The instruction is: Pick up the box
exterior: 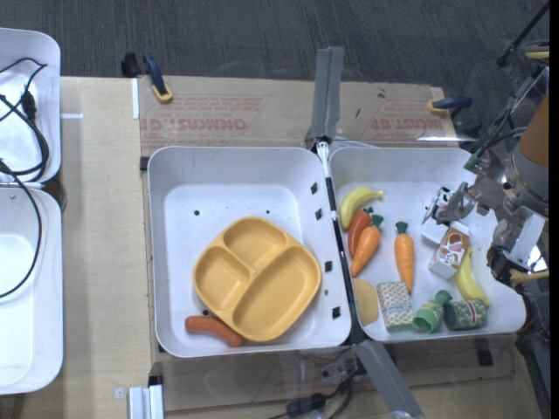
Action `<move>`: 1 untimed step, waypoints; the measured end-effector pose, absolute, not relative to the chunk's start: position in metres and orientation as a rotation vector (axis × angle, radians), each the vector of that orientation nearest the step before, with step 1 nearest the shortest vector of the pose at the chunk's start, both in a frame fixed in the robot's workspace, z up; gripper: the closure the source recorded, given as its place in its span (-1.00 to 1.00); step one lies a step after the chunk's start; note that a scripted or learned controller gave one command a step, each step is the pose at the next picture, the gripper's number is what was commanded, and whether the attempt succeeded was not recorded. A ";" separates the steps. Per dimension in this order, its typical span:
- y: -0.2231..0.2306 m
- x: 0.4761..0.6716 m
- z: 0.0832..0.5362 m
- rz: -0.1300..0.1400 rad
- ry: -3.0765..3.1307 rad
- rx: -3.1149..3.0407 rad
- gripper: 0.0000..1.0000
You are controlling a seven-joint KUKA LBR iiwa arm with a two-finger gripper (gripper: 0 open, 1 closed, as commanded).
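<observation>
A small white and red box (449, 253) lies tilted in the right bin (410, 171), beside a yellow banana (472, 279). A second, green-patterned box (395, 305) lies near the bin's front wall. My gripper (446, 206) hangs at the right side of this bin, just above and behind the white and red box. It reaches in from the grey arm (515, 195) at the right edge. Nothing can be seen held by it.
The right bin also holds another banana (357, 202), two carrots (365, 244) (403, 257), a green bottle (430, 313), a can (467, 314) and a yellow slice (365, 301). The left bin (175, 234) holds a yellow divided plate (256, 277) and a sausage (212, 328).
</observation>
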State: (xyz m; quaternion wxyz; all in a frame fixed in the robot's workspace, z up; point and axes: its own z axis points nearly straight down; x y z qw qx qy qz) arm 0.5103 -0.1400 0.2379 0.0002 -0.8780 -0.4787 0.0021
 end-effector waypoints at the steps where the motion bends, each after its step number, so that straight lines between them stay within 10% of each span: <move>1: -0.105 0.483 0.151 0.008 -1.240 -2.884 -1.00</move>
